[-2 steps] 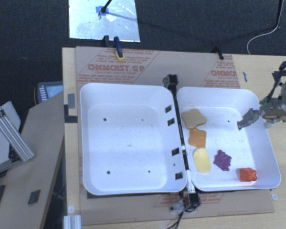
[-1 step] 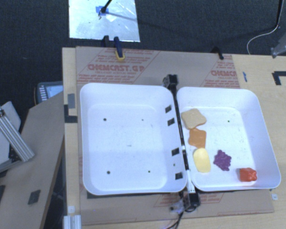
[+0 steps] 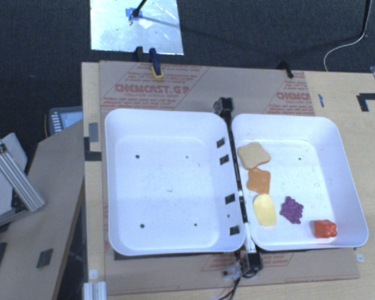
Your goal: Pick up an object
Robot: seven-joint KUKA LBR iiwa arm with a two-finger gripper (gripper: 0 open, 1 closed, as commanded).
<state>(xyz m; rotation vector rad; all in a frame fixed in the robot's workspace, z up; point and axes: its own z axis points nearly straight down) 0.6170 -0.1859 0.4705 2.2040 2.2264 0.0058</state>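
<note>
Two shallow white bins sit side by side on the bench [image 3: 312, 89], joined along a middle seam with small black clips; the left bin [image 3: 169, 120] shows bare white floor with a few dark dots; the right bin [image 3: 328, 130] holds five small objects, all gathered in its left and lower part; a tan bread-slice shape [image 3: 254, 155] lies highest, close to the seam; an orange square piece [image 3: 259, 180] lies just below it, the two touching or nearly so; a pale yellow oval piece [image 3: 264, 209] lies below the orange one, near the seam; a purple grape-like cluster [image 3: 292, 209] lies just to the right of the yellow piece, apart from it; a red-orange lump [image 3: 324, 229] rests near the bin's lower right corner; the gripper's state cannot be told from this camera view; a shiny silver sheet [image 3: 136, 17] lies on the dark floor beyond the bench.
</note>
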